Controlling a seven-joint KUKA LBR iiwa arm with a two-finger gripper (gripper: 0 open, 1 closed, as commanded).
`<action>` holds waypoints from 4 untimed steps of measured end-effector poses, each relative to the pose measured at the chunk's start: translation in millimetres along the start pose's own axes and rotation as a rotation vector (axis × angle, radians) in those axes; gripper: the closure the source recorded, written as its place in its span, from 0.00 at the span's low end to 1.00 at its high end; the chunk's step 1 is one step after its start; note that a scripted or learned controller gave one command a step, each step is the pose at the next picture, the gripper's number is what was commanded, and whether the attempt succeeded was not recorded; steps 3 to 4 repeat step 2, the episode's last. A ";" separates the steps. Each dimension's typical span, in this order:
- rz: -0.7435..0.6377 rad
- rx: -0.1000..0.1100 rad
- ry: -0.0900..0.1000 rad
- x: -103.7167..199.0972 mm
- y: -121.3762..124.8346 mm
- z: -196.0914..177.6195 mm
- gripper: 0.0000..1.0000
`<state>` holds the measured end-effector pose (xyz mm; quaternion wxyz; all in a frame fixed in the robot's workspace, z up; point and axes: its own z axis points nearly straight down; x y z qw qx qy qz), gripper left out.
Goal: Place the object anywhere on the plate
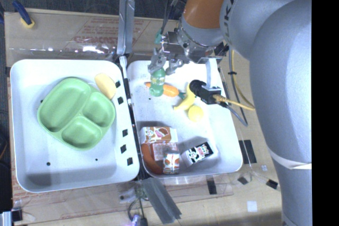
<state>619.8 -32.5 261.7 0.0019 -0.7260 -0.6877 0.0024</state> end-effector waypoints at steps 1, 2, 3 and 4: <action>-0.146 0.000 -0.001 91.2 -20.3 20.3 1.00; -0.145 -0.001 -0.001 90.8 -20.2 20.2 0.00; -0.145 -0.001 -0.001 90.8 -20.2 20.2 0.00; -0.145 -0.001 -0.001 90.8 -20.2 20.2 0.00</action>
